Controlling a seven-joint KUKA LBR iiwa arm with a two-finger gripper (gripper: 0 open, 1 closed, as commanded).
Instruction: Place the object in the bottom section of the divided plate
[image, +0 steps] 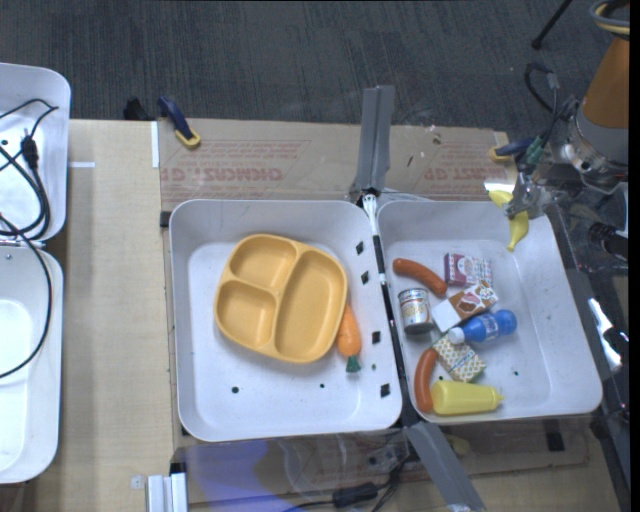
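Small curved yellow toy banana (515, 228) hanging between the closed jaws of the gripper (519, 205), well right of the yellow divided plate (281, 297).

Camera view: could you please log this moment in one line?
gripper above right bin; banana at gripper; divided plate in left bin; carrot beside plate

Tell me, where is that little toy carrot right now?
The carrot lies in the left bin of the camera view, against the lower right rim of the yellow divided plate, its green top pointing toward the bin's near edge.
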